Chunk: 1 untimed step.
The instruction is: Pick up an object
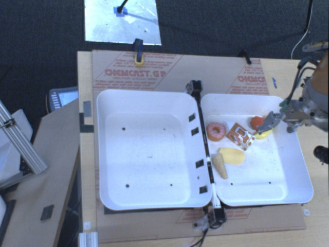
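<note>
Yellow clamp on the cardboard sheet, foil square behind — tablet at left

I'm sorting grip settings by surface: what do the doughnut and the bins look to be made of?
The doughnut looks like a moulded plastic or rubber toy: flat, even pink-and-tan colour. The left bin and right bin look like thin, smooth white plastic: rounded formed corners, faint sheen. The view is too coarse to be sure.
</note>
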Tool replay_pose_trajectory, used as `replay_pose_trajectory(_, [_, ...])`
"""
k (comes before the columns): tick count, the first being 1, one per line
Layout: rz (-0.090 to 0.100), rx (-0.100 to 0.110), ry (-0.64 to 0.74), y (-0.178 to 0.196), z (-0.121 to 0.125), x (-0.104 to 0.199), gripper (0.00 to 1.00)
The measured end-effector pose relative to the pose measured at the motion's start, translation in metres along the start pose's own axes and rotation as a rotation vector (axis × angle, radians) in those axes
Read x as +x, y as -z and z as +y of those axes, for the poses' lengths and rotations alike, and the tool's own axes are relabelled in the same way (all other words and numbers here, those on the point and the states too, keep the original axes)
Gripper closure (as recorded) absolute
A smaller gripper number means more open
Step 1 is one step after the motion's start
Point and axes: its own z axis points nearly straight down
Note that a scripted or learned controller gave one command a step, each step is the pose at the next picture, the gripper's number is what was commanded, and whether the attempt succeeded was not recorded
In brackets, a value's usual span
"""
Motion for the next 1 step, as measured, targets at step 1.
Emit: replay_pose_trajectory(1, [-0.001, -0.004, 0.003, 0.011, 0.001, -0.0002, 1.0])
